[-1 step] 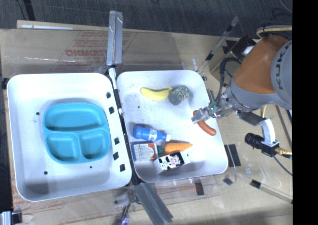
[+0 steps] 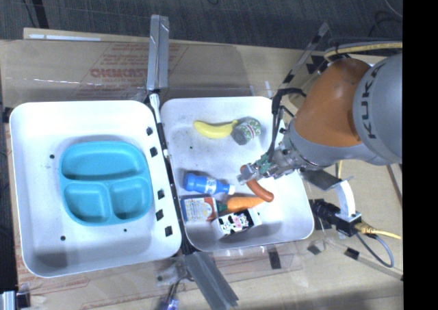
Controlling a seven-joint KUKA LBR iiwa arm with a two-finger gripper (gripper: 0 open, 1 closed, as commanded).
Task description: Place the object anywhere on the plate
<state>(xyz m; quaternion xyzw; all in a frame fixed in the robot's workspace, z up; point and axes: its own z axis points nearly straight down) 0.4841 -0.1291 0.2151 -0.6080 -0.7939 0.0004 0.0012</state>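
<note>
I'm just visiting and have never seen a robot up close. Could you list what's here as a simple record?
left bin: holds a blue divided plate
right bin: banana, blue bottle, carrot, sausage, small cartons
arm: grey and orange, reaching in from the right
gripper: low over the sausage; grip unclear

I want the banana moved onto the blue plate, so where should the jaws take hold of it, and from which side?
Grip the banana at its thick middle, coming straight down from above. It lies flat along the bin's floor, so set the jaws across its narrow width. Its right tip sits against a round grey-green object, so stay left of that end.
</note>
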